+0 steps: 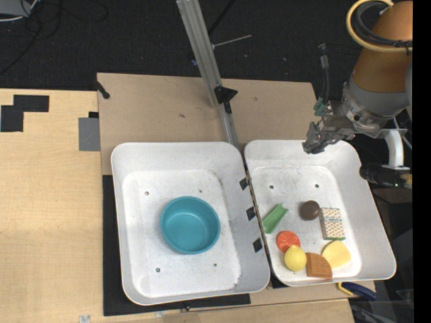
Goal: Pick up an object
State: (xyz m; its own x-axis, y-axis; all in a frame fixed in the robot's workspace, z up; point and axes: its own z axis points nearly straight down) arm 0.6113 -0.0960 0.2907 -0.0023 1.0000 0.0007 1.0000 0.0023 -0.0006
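We see the gripper (316, 142) hanging above the far rim of the right bin (359, 173), at about 12 o'clock of that bin. The claw is dark and small here, so we cannot tell its state. Nothing shows under it, so we call it empty-handed as far as we can judge.

All the candidate objects crowd the near end of the right bin, from 5 to 7 o'clock of its floor. We read the crowding as loose pieces settled toward the low end, but that is a guess.
- Green wedge-shaped piece (274, 217) at 9 o'clock of the group, near the bin's left wall.
- Dark brown round object (309, 210), just beside the small patterned box (332, 223), which lies at its 4 o'clock.
- Red round piece (287, 239), touching the yellow lemon-like ball (294, 258) below it.
- Orange-brown slice (318, 266), touching the yellow rounded block (337, 254) at its 2 o'clock.

The left bin (135, 173) holds a teal bowl (190, 224) at its centre, well apart from everything else.

We judge the arm (377, 79) to be parked at the far edge, well apart from the objects, so the pick has not begun. The brown round object or the green piece look easiest, each with free space around it. The red, yellow and orange cluster is tight, and fingers could knock neighbours there.
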